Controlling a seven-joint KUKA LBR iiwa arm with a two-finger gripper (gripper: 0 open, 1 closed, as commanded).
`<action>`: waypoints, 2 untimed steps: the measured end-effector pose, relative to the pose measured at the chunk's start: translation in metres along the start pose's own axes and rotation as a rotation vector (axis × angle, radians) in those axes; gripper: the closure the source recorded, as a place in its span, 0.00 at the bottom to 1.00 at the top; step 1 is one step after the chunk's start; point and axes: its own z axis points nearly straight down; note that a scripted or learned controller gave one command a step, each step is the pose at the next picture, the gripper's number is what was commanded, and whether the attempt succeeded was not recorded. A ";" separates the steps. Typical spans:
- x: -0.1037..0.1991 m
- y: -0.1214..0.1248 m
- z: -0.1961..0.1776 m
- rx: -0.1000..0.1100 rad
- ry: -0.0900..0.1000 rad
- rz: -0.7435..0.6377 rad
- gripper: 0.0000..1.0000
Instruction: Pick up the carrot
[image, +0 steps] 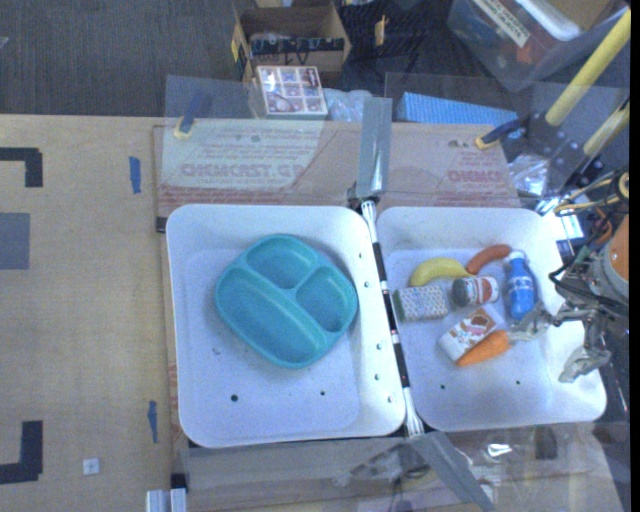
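Camera view: gripper (566, 345) spread wide, holding nothing, just right of the carrot (484, 349).

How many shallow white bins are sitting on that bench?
2. The left shallow white bin holds a teal divided plastic plate; the right shallow white bin holds an orange carrot among other items.

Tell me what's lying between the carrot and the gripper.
Bare white floor of the right bin separates the carrot from the gripper in the camera view.
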 end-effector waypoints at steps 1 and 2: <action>-0.021 -0.005 0.037 0.010 -0.005 0.128 0.00; -0.048 0.012 0.051 0.000 0.001 0.141 0.00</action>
